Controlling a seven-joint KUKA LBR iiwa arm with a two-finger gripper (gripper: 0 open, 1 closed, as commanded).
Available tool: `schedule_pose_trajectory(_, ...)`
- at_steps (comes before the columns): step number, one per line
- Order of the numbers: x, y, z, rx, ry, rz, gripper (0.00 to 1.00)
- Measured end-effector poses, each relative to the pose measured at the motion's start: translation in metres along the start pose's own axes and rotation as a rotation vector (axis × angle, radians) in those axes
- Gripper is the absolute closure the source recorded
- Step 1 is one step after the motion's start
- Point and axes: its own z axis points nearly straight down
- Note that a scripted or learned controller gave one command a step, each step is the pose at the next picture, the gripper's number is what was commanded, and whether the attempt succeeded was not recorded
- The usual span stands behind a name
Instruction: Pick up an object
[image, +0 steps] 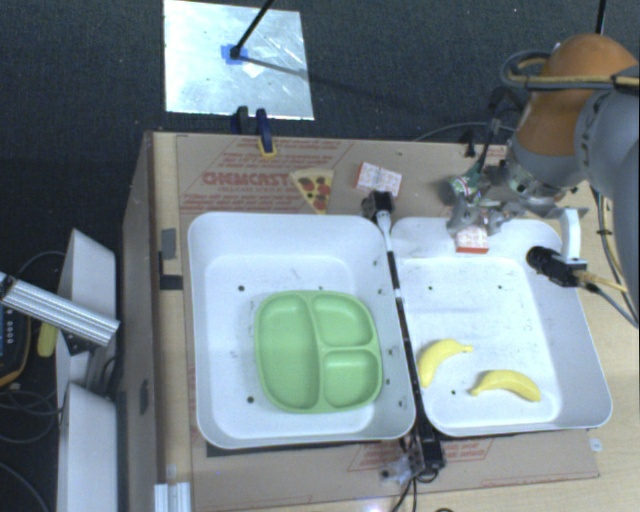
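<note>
Camera view, my log: gripper (470, 222) at right bin's (560, 300) back edge, clasping a small red-white object (472, 241), lifted clear.

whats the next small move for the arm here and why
Probably bring the tool forward and down toward the nearer banana. The tool hangs over the far edge of the right bin, while both bananas lie near that bin's front, the other banana beside it.
</note>
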Motion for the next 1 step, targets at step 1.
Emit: schedule_pose_trajectory(1, 0.0352, -0.0594, -0.0152, 0.004, -0.001, 0.000, 1.00)
